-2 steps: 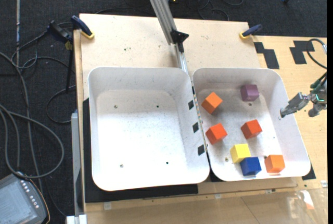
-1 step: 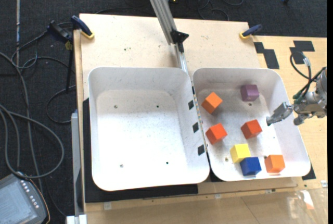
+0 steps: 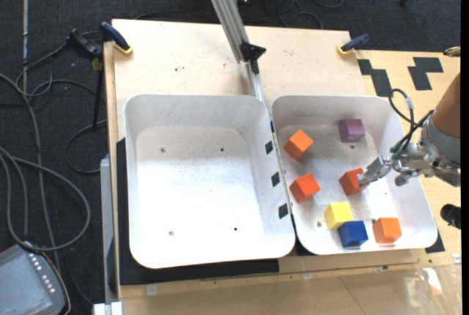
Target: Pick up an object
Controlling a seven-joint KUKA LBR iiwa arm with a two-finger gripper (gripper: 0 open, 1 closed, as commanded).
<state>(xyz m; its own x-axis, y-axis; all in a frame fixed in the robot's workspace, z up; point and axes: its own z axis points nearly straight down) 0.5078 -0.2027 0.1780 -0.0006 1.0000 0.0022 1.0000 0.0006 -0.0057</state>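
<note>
Fingers of the gripper (image 3: 370,174) are touching a red block (image 3: 352,181) lying in the right bin (image 3: 322,102); whether they are clamping it, I cannot tell. Orange blocks (image 3: 298,144) (image 3: 304,187) (image 3: 387,230), a purple block (image 3: 352,130), a yellow block (image 3: 337,215) and a blue block (image 3: 353,234) are sharing that bin.

1. The arm (image 3: 448,132) enters over the right rim of the right bin (image 3: 381,105); its body is a rounded grey shell.
2. An orange band covers the upper part of that shell, farthest from the bin.
3. A thin black cable (image 3: 401,102) loops up from the wrist, above the bin's right rim.
4. The gripper (image 3: 375,171) is silvery metal, with small dark fittings at its base and slim pale jaws reaching over the bin floor.
</note>
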